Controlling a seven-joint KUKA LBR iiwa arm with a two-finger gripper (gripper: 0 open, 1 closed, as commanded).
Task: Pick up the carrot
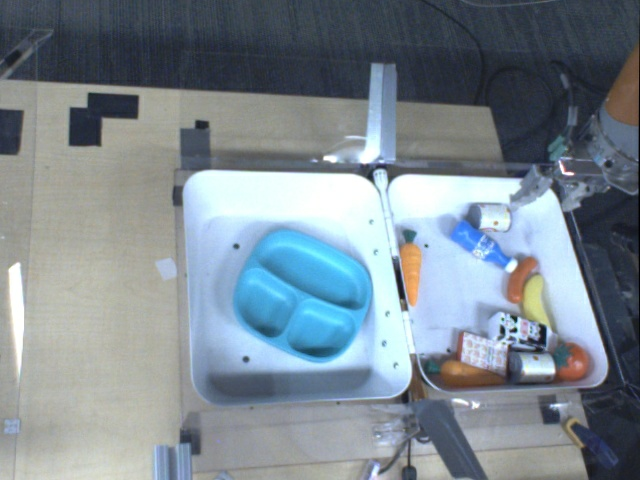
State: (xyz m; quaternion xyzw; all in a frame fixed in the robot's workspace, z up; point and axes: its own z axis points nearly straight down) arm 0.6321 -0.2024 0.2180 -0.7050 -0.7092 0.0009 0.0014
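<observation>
Nearest the lower edge, in the right bin: a crowded front row against the wall. From left, an orange sausage-shaped toy, a small patterned carton, a black-and-white carton, a silver can on its side and a red-orange round toy, all touching or almost so. Print on the cartons too small to read.

In the left bin: a blue divided plate near the middle, with bare white floor all round it.

Further up on the right: a yellow banana lying against an orange fruit, close to the right wall. Carrot lying lengthwise along the left wall, green top toward the far side, just beside the divider between the bins. Open floor between carrot and the other things, but little room on the wall side.

Beyond that: a blue bottle with a white cap, tilted, and a small grey tin near the far corner. Labels unreadable.

Farthest, over the far right corner of the bin: the jaws at the wrist, well apart from the carrot, holding nothing visible. Impossible to tell whether wide or narrow. Pale wooden desk broad and bare to the left.
</observation>
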